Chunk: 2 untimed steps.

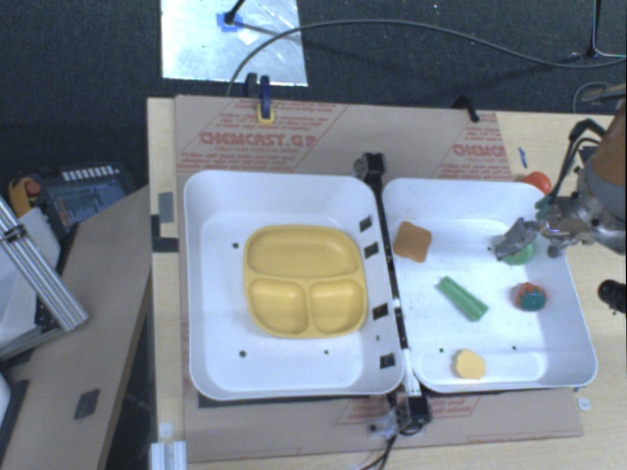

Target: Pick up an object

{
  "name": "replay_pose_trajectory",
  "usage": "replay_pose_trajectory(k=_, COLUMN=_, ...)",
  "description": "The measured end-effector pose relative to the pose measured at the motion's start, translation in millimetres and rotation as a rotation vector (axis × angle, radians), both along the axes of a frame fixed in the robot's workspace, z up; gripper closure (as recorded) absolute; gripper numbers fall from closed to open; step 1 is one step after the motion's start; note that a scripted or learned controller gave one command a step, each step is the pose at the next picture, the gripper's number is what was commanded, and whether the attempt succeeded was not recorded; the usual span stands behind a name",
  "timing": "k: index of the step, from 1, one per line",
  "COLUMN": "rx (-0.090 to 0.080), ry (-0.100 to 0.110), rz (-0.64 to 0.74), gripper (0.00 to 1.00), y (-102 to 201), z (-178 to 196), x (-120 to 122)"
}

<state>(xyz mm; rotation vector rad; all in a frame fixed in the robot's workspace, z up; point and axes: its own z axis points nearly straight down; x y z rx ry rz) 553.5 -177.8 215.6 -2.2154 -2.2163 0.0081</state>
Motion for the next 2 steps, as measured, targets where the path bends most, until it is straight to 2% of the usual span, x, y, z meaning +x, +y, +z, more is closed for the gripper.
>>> replay_pose_trajectory(k=1, rx=-0.002, ry=-0.011, rz=0.003, gripper=0.00, y=0, z=6, x=3)
replay_pose_trajectory(k=2, rx=-0.002, ry=-0.008, rz=0.002, gripper=0.00, y=5, z=-37, x=2)
